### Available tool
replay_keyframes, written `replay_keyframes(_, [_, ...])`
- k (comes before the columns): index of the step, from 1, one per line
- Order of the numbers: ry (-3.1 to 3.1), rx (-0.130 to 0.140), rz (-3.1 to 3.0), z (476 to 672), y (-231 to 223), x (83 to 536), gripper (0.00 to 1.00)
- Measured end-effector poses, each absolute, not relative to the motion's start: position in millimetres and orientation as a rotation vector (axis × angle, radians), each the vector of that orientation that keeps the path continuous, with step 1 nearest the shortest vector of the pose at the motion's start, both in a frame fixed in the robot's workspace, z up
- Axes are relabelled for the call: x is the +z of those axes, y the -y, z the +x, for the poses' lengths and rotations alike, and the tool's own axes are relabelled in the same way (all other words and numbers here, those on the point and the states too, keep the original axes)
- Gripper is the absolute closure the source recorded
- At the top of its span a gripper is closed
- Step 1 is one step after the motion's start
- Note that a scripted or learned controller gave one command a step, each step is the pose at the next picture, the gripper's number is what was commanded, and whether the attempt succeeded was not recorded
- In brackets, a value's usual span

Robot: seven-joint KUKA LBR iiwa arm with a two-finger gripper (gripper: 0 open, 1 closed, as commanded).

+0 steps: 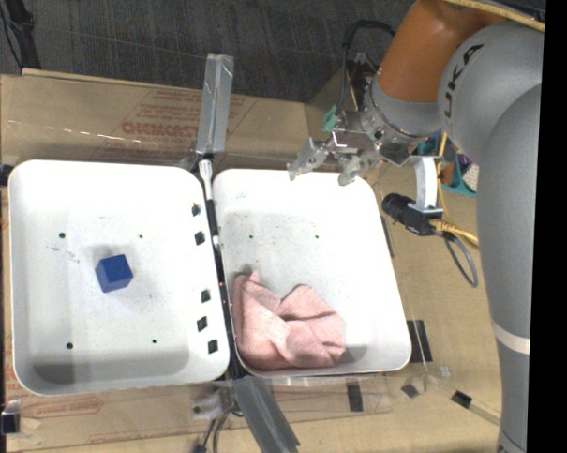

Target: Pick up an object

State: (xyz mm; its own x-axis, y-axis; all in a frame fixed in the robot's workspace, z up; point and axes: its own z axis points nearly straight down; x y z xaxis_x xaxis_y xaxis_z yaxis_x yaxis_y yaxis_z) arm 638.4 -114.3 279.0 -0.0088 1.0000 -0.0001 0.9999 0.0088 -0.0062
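From the camera above, the claw [324, 166] hangs over the far rim of the right bin [380, 272], its two fingers spread apart with nothing between them. It is released and carries nothing. The grey arm [495, 108] with its orange band reaches in behind it from the right.

Two things could serve the task. A crumpled pink cloth [284, 326] lies in the same bin as the claw hovers over, well toward the near edge from the claw and slightly to its left, pressed against the near-left corner. A small blue cube [114, 272] sits in the left bin [41, 201], well apart from the claw, across the divider and nearer the camera.

As to progress, I judge the pick not yet begun: both objects rest on the bin floors and neither touches the fingers. What is left is all of it: choose a target, travel over it, descend, close and lift. The cloth looks the shorter trip.
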Motion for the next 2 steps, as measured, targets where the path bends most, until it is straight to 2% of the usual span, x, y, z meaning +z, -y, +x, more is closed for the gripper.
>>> replay_keyframes(1, [2.365, 0.006, -2.062, 564.3, 119, 206, 0.0])
replay_keyframes(2, [2.278, 0.003, -2.16, 557.7, 131, 198, 0.0])
